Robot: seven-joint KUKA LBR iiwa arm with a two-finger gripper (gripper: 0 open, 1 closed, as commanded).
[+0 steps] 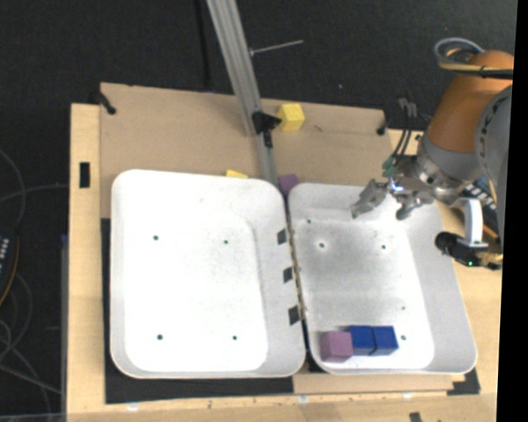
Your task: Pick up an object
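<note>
— Where's the tool (pixel 387 200) right now?

— Upper right of the frame, hanging over the far edge of the right bin (pixel 445 286). I see its two fingers spread apart with nothing between them, so it's open and empty.

— And the things to pick?

— Down at the lower edge of that same bin: a purple block (pixel 335 344) and, just beside it on the right, a blue block (pixel 371 339) that looks like two cubes pressed together. They sit tight against the near wall. The tool is well apart from them, at the opposite end of the bin.

— So what step am I in?

— I'd call it the approach, before any grasp. Nothing is lifted yet.

— What does the next move need?

— I'd bring the tool down the frame toward the blocks, line the fingers up so they straddle one block, then descend. The crowding against the wall and each other may leave little room for a finger.

— Anything else about?

— The left bin (pixel 128 269), a yellow block (pixel 292 116) on the counter (pixel 163 121) near the top centre, and a metal rail (pixel 241 68) slanting past it.
</note>
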